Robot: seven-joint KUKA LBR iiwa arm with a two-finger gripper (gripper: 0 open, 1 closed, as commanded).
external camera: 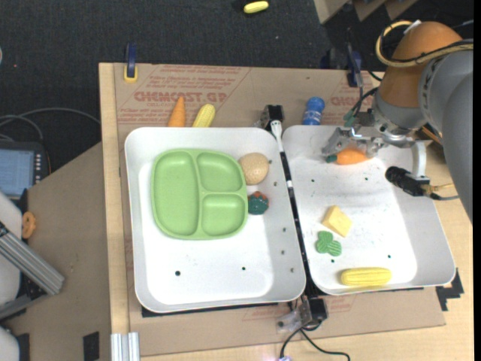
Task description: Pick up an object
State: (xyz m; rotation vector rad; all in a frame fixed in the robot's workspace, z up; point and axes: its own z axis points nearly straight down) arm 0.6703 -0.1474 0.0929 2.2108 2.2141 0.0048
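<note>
My hand [347, 150] sits at the far end of the right bin [421, 239], reached in from the right. An orange carrot piece [351, 157] lies directly under my hand, touching it. Whether the carrot piece is between my fingers, and whether they are apart or together, I cannot tell from this slant.

Positions relative to my hand:
- Nearer the camera, well apart from my hand: 1 yellow cheese wedge [337, 220], with 1 green leafy toy [328, 243] just beside it on the camera side.
- Farther toward the camera, at the near wall of the right bin: 1 yellow corn cob [365, 277], lying flat.
- Just behind my hand, outside the bin on the surface [225, 89]: 1 blue bottle [313, 110].
- Left of my hand, across the seam between the 2 bins: the left bin [210, 269], which carries 1 green divided plate [199, 194] with 3 compartments.
- Touching the plate's rim on the side facing my hand: 1 tan round object [254, 168], and below it 1 small teal and red object [258, 203].
- Well left of my hand, behind the left bin on the surface: 1 orange carrot [176, 113] and 1 yellow corn piece [204, 115], side by side.
</note>
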